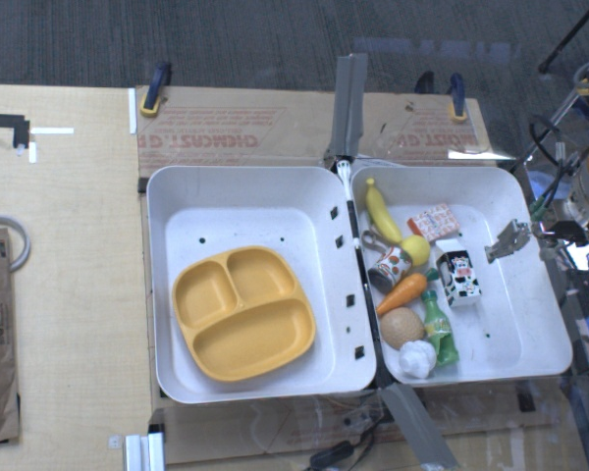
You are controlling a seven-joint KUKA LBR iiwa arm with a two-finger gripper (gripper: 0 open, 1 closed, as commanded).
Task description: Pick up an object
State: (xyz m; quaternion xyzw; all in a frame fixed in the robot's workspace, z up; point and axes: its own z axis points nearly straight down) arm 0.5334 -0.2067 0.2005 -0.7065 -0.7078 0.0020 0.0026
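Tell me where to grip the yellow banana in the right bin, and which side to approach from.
Grip the yellow banana across its narrow middle, probably coming straight down from above. It lies flat along the right white bin's left wall, its length running toward the small yellow ball, so set the fingers across the width, not along its length.

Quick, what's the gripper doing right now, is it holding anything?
Gripper: at the right bin's right side, above its floor, nothing visibly held; open or shut cannot be told.
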